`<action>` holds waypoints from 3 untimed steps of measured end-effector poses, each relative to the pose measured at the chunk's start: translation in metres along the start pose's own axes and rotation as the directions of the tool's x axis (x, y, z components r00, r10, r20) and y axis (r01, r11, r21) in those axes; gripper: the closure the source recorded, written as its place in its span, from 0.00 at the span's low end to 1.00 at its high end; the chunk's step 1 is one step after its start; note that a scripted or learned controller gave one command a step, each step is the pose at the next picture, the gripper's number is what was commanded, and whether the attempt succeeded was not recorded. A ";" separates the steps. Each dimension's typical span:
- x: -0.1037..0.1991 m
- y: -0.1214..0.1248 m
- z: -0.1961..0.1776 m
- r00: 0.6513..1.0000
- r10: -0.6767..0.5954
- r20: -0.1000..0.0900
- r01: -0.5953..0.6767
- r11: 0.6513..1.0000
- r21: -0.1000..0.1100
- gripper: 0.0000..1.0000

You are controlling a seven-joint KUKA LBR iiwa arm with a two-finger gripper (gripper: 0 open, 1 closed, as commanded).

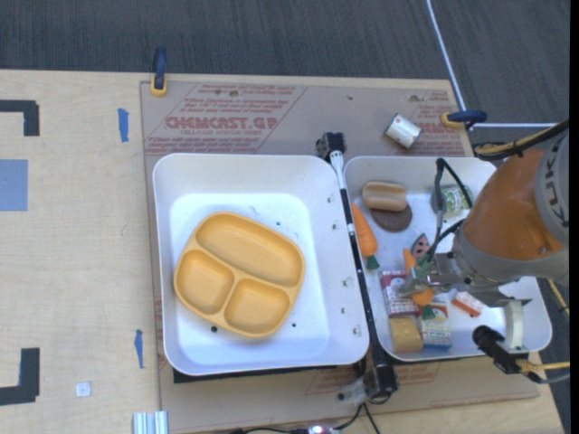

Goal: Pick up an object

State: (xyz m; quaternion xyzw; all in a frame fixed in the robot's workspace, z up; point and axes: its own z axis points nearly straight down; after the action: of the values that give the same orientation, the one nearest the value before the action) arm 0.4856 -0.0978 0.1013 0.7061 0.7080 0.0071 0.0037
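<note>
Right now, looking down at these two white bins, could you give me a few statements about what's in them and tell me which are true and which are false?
1. The yellow divided plate lies in the left bin. True.
2. The plate has three compartments with food in them. False: its three compartments hold nothing.
3. The orange carrot lies in the right bin, close to the wall between the bins. True.
4. The arm's claw hangs over the left bin. False: it is down among the small items in the right bin.
5. A brown bun sits near the far end of the right bin. True.
</note>
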 end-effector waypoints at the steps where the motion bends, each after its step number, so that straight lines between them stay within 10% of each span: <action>1: 0.063 -0.004 -0.083 1.000 0.001 0.004 -0.001 1.000 0.013 1.00; 2: 0.063 -0.002 -0.094 1.000 0.000 0.005 0.000 1.000 0.009 1.00; 3: 0.141 -0.003 -0.106 1.000 0.001 0.004 -0.001 1.000 0.012 1.00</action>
State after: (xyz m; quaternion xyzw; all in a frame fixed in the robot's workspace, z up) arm 0.4804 0.0423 0.2079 0.7065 0.7077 0.0015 0.0008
